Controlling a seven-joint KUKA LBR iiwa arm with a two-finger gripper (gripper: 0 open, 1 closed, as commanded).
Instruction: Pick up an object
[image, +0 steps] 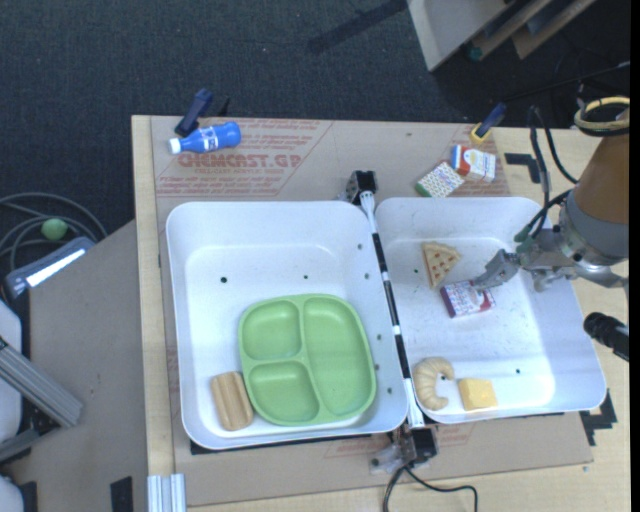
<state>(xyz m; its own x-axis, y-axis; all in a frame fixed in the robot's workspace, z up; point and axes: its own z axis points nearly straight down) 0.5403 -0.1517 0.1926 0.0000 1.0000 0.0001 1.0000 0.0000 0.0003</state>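
Observation:
The right bin (560, 340) holds several small items. A tan wedge-shaped cracker (439, 262) lies near its back left. A small red-and-white packet (467, 298) sits in the middle. At the front lie a croissant (433, 383) and a yellow cheese block (477, 393). My gripper (493, 277) reaches in from the right and hovers just right of and above the packet, close to its upper right corner. Nothing is visibly held in it.
The left bin (200, 250) holds a green divided plate (305, 357) and a tan bread piece (232, 400) at its front left. Behind the bins on the bench lie a blue bottle (206, 138) and small boxes (441, 180). A black clip (362, 184) sits between the bins.

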